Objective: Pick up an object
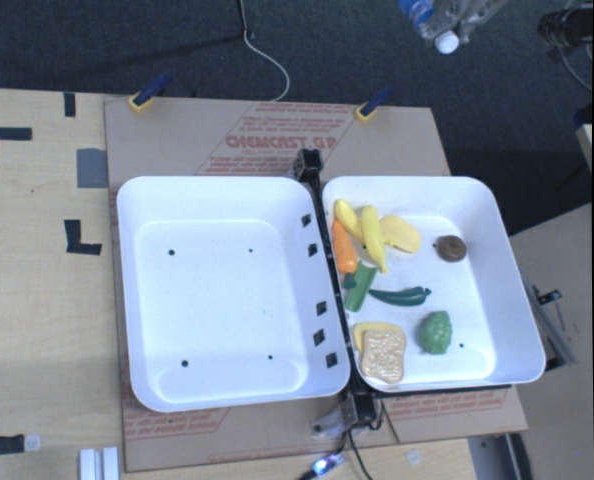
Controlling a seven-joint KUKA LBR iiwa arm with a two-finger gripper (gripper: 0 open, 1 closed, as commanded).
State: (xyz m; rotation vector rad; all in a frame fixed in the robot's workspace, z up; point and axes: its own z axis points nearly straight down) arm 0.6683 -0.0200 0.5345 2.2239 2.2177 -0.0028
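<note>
My gripper [455,16] is raised high at the top right of the camera view, beyond the far edge of the bench. A small clear bottle-like object with a blue end [415,1] and a white cap [445,40] hangs at its fingers, lifted off the bins and blurred. The right bin [512,298] holds a yellow banana [372,233], a yellow slice [401,234], an orange carrot [344,250], a green pod [358,288], a dark green pepper [403,294], a brown ball [450,249], a green broccoli [435,332] and a toast piece [382,353].
The left bin [137,298] sits beside the right one on a cardboard sheet [267,143]. A black divider strip [322,278] runs between the bins. A white cable [267,63] lies behind the bench over the dark floor.
</note>
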